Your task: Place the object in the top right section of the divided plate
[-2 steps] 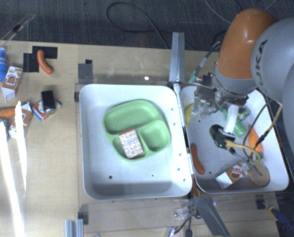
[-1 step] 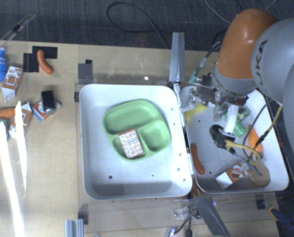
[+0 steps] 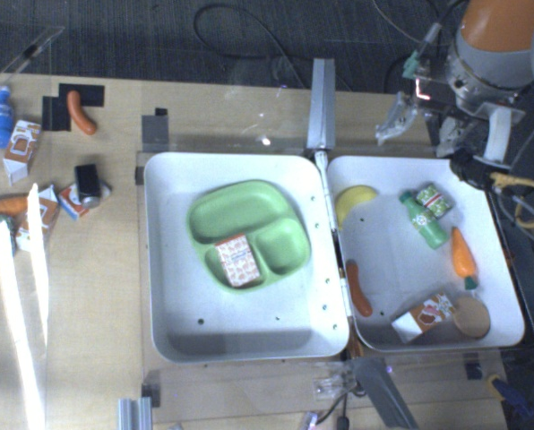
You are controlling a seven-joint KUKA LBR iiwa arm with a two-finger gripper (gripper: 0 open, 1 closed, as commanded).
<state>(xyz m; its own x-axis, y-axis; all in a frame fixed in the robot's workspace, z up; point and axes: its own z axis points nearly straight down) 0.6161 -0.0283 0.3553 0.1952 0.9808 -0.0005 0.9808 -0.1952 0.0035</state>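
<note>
**Carton sits in plate's lower pocket as arm waits above the bins**

A small printed carton (image 3: 237,262) lies flat in the green divided plate (image 3: 215,211), in the compartment at about 6 o'clock, not the pocket toward 3 o'clock that looks to be the target. Its long axis runs roughly from 11 to 5 o'clock, the white end toward 5. The end effector (image 3: 446,115) hangs above the far edge of the right bin (image 3: 509,330), at 2 o'clock from the plate and well apart from the carton; whether it is open or closed cannot be told.

The risks, as judged here: a flat carton offers little edge to grip, and the ridge just beside it could block one side of a grasp, or tip the carton when it is lifted across. A green bottle (image 3: 426,211), carrot (image 3: 464,255) and sausage (image 3: 358,290) share the right bin, inviting a wrong pick.
</note>
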